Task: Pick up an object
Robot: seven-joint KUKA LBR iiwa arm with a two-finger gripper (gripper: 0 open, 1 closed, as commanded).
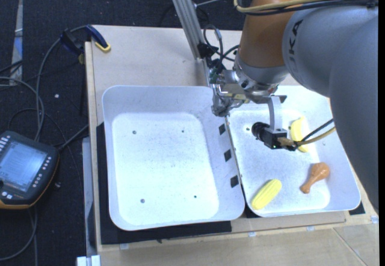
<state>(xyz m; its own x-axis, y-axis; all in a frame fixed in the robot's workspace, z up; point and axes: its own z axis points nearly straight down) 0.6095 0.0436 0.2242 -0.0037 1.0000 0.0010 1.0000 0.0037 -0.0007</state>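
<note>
Three things lie in the right bin [337,201]: a yellow corn cob [266,194] near the front, an orange drumstick-shaped toy [316,177] to its right, and a pale yellow piece [299,132] farther back, partly behind a cable. My gripper [222,104] hangs at the right bin's back left corner, close to the rim shared with the left bin. It is well away from all three things, and nothing shows in its grasp.
The left bin [114,108] sits beside the right one, with black tabs [228,155] along the shared rim. An aluminium post [186,12] rises behind the gripper. A teach pendant [21,165] lies off the bench at left.
</note>
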